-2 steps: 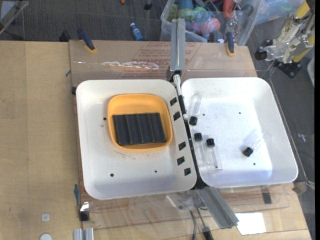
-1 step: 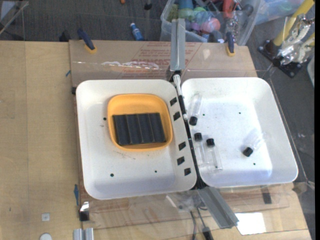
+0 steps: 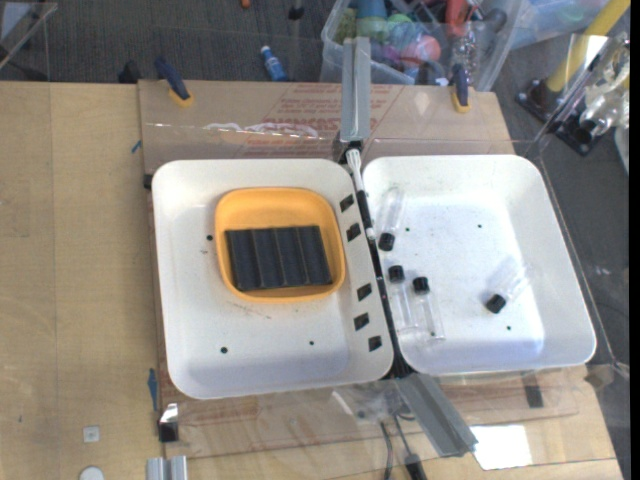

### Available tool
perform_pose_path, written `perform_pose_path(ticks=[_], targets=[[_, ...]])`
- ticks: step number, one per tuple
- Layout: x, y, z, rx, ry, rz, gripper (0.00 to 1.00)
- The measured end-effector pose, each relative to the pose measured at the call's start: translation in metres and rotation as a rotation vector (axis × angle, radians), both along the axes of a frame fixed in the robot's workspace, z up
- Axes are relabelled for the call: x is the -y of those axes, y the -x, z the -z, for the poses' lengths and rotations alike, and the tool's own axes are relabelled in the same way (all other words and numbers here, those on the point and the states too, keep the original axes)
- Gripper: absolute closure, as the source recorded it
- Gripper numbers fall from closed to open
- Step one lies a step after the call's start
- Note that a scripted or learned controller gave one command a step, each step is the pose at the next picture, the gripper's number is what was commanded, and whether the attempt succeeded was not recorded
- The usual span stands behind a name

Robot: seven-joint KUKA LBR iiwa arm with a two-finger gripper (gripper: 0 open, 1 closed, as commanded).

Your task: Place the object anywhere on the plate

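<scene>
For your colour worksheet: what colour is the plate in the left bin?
Orange-yellow; the plate holds a dark ridged block, seen in the camera view.

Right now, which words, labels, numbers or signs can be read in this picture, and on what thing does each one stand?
No text can be read.
Red print on the clear sheet behind the two bins: too faint and blurred to read.
White card at the bench's front edge: no legible writing.
Orange plate, its black ridged block and the clear vials in the right bin: no print visible.
</scene>
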State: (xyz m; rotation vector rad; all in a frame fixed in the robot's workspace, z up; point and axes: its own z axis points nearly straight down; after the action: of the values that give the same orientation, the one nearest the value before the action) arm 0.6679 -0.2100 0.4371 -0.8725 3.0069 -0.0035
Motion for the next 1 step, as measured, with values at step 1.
perform_pose_path(ticks=[1], targets=[[0.0114, 0.0, 0.0003, -0.001, 0.002, -0.303, 1.0]])
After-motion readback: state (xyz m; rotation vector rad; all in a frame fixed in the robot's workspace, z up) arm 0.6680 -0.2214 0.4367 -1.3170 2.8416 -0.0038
